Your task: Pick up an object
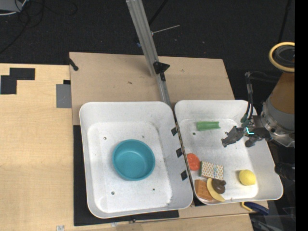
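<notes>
Front of the right bin (269, 189) has a lemon (247, 177), banana (215, 188) and checked packet (212, 169), no readable print, then the gripper (233, 137) hangs open and empty mid-bin, arm reaching in from the right, green tube (207, 125) behind.

Wooden bench (115, 78), pale board. Two shallow white bins side by side on it: left bin (96, 117), right bin (216, 107), touching along inner edges. Slanted metal rail (144, 32) mounted behind them.
</notes>
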Controlling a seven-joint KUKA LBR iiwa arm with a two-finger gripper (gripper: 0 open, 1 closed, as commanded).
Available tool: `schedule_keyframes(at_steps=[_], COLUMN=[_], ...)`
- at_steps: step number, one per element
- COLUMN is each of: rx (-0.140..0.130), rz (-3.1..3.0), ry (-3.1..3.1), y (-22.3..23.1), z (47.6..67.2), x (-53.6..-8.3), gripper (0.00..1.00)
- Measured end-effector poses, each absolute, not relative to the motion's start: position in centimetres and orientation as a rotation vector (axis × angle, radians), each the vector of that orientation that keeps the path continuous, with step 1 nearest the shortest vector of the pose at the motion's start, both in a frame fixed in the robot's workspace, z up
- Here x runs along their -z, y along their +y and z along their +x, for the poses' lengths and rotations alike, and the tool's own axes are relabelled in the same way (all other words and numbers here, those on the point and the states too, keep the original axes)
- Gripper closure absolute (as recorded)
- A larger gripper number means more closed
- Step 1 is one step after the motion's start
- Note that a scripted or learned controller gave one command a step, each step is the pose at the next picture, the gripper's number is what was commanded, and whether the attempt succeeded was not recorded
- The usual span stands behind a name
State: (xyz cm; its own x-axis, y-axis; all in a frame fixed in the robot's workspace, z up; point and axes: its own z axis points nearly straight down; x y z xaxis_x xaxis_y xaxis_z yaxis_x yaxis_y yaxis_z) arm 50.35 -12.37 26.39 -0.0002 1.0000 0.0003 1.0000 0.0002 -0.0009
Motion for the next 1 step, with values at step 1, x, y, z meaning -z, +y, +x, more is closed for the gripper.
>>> schedule_keyframes(at_steps=[1], rx=[-0.001], rz=[-2.221], ry=[-2.221], y=[-12.37], z=[50.35], x=[-26.38], gripper=[0.0])
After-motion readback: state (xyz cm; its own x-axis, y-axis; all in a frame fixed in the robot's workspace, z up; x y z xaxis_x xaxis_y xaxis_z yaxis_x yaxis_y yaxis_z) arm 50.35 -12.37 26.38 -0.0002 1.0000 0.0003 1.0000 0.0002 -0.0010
